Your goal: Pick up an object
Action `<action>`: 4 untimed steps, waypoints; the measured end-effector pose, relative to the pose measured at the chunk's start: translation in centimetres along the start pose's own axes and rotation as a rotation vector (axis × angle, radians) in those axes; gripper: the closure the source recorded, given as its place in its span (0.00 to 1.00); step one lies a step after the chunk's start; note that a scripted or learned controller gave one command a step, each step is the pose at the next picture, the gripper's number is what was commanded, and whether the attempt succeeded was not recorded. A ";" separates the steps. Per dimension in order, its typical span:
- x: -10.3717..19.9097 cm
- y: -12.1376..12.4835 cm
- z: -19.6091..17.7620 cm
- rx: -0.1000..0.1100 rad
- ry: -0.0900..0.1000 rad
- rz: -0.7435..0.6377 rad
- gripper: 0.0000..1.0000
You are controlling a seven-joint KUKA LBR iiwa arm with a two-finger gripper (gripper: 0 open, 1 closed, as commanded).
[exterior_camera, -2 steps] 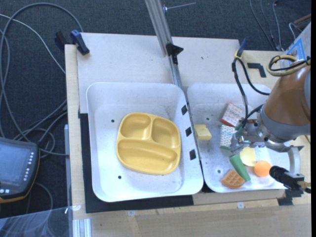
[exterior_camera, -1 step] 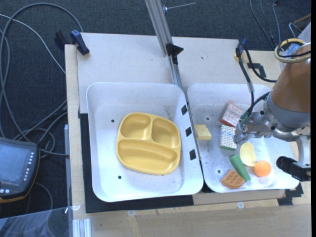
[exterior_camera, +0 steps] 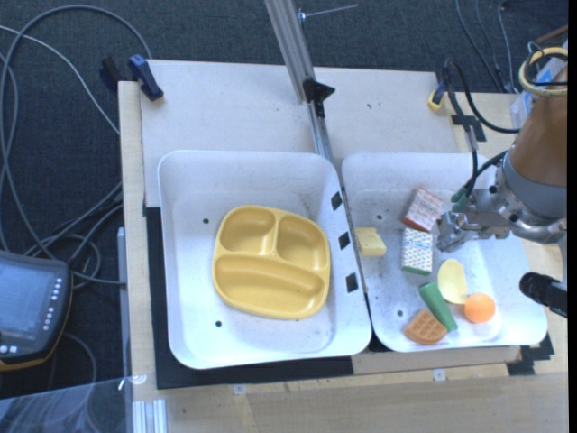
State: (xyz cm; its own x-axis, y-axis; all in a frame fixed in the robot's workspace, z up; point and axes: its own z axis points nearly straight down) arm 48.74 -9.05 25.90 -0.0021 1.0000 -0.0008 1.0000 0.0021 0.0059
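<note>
The approach step is judged in hand: the gripper (exterior_camera: 448, 234) is seen low in the right bin (exterior_camera: 383, 174) over the checked packet (exterior_camera: 416, 250), its opening and any hold cannot be told, and a descent and closure are judged to be required next

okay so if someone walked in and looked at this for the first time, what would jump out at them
Probably the yellow tray, alone in the left bin. Next, the small toy foods clustered in the right bin, among them an orange ball and a green piece. The gripper hangs over that cluster.
</note>
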 end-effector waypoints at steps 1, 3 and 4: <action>5.4 0.4 0.1 0.005 0.003 -0.005 1.00; 14.4 3.6 1.3 0.005 0.002 -0.004 1.00; 18.6 4.5 1.6 0.005 0.003 -0.004 1.00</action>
